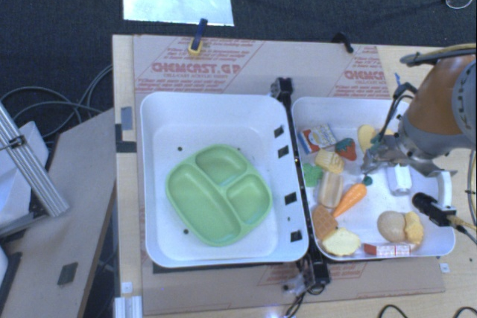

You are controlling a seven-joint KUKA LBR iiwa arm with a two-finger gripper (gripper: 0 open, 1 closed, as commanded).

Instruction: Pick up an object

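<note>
The right bin [447, 242] holds several toy foods: an orange carrot [350, 199], a tan bread stick [330, 190], a yellow cheese block [329, 161], a red-and-white packet [319, 136], a red and green piece [345, 148], a yellow piece [365, 136], a brown potato [392, 226] and a pale yellow wedge [341, 242]. My gripper [370, 162] hangs low over the middle of this bin, just above a small teal bit [367, 180] and to the upper right of the carrot. Nothing is visibly held.
The left bin [160, 130] holds a green divided plate [218, 194]. A black divider [293, 160] runs between the bins. A brown cookie [323, 221], a green piece [311, 173] and a flat wrapper [387, 250] also lie in the right bin.
</note>
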